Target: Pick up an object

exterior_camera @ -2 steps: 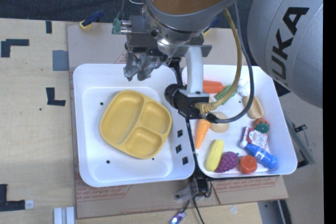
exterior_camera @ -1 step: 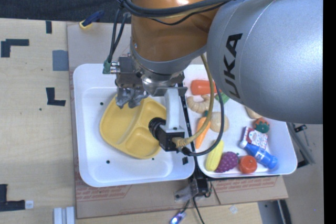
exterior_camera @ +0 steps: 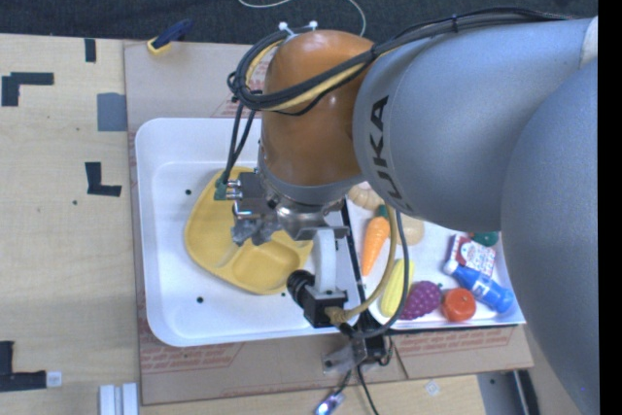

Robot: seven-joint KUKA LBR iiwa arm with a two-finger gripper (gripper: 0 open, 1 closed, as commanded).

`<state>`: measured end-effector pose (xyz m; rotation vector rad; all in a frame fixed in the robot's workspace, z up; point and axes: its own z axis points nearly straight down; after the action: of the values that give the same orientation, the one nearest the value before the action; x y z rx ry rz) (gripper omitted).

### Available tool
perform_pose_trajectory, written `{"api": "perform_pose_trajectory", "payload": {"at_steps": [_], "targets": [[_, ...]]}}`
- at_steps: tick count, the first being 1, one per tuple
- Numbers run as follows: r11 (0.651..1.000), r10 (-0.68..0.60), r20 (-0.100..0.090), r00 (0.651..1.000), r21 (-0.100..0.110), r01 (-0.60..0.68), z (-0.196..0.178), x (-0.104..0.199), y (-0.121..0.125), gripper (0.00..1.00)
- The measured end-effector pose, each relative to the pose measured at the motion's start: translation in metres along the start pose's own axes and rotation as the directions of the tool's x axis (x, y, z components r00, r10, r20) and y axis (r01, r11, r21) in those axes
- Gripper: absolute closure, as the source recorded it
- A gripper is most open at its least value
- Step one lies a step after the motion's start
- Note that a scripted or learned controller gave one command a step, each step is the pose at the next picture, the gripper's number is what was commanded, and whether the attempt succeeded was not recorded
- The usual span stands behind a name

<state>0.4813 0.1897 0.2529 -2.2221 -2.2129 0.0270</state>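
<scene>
A floppy yellow cloth-like object (exterior_camera: pixel 225 238) lies in the left part of the white bin (exterior_camera: pixel 160 209). The arm's orange wrist hangs directly over it, and the gripper (exterior_camera: pixel 255 230) reaches down onto the cloth's right side. The wrist hides the fingertips. To the right of the arm lie an orange carrot (exterior_camera: pixel 374 243), a yellow banana-shaped toy (exterior_camera: pixel 394 287), a purple grape bunch (exterior_camera: pixel 421 298), an orange-red ball (exterior_camera: pixel 459 305), a blue bottle (exterior_camera: pixel 483 286) and a red-and-white packet (exterior_camera: pixel 471 257).
The big grey arm covers the bin's upper right. Black cables and a connector (exterior_camera: pixel 316 301) dangle over the bin's front rim. A cardboard sheet (exterior_camera: pixel 175 78) lies under the bin on the wooden bench. A blue-and-yellow clip (exterior_camera: pixel 170 34) sits at the bench's back edge.
</scene>
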Motion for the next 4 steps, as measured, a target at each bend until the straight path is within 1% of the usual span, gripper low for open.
{"api": "perform_pose_trajectory", "payload": {"at_steps": [1, 2, 3, 4], "targets": [[1.000, -0.002, -0.002, 1.000, -0.003, 0.002, 0.124, -0.016, 0.029, 1.00], [1.000, -0.007, -0.015, 1.000, -0.028, 0.007, 0.149, -0.026, 0.044, 1.00], [0.998, 0.002, -0.002, 1.000, -0.066, -0.002, 0.153, 0.034, 0.020, 1.00], [1.000, -0.005, -0.014, 1.000, -0.030, 0.005, -0.032, 0.017, 0.014, 1.00]]}}
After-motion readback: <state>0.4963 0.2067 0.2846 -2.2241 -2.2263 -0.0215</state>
